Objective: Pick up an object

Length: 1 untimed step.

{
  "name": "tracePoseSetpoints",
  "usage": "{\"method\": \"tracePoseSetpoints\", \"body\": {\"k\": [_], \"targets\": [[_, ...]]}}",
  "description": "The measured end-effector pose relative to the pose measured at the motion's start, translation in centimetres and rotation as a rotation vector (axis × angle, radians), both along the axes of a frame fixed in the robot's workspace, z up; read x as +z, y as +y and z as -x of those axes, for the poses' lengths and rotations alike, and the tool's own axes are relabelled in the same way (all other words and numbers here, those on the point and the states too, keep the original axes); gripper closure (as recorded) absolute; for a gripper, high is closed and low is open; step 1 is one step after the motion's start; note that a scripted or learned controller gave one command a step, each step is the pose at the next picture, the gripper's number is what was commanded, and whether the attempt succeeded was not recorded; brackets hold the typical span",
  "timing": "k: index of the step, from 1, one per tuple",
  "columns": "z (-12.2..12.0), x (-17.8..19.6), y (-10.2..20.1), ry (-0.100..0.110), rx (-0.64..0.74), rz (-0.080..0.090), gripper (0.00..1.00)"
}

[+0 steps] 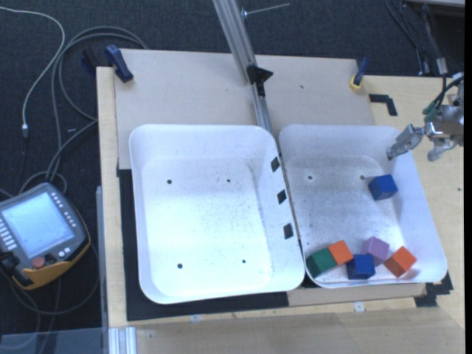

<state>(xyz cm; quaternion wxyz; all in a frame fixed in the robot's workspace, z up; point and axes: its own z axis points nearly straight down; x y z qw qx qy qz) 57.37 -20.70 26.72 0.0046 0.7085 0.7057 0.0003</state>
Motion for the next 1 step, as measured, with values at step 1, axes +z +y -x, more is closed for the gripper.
{"method": "tracePoseSetpoints", "body": {"k": [1], "targets": [[1.25,-8.49,-1.01,0.016,0.002,-0.010,0.00]]}}
